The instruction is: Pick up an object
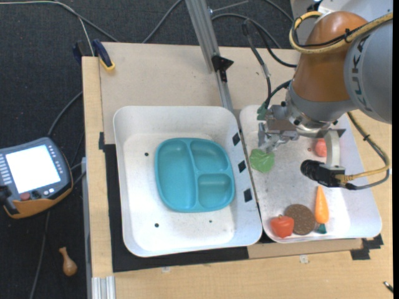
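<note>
The worktop (pixel 162 73) carries two white bins. The left bin (pixel 134 167) has bare floor around a blue divided plate (pixel 194 174). In the right bin (pixel 361 210), the tool (pixel 272 143) hangs over a green object (pixel 262 161) by the shared rim; grip state unclear. Carrot (pixel 321 205), brown disc (pixel 302 218) and red piece (pixel 282 226) crowd the near edge.

One fixed camera looks down at a slant on both bins (pixel 128 167), the arm (pixel 336 55) entering from the right.
</note>
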{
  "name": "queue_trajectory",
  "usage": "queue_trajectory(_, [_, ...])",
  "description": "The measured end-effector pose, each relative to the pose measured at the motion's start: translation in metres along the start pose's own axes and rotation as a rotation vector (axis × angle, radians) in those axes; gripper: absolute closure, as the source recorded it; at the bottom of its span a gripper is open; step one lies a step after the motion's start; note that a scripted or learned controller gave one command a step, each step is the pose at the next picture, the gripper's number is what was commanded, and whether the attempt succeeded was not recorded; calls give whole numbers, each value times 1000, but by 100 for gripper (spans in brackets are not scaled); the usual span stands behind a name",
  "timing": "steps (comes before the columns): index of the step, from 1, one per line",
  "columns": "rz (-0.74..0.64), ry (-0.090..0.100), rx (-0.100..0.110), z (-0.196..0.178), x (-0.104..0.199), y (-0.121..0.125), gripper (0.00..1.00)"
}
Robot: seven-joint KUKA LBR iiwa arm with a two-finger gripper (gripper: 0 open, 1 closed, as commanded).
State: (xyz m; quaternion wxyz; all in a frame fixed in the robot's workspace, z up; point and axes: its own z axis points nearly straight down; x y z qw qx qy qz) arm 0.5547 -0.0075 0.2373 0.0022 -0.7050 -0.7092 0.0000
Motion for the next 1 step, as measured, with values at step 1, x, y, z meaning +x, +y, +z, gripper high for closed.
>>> queue_trajectory(1, [0, 0, 0, 9, 45, -1, 100])
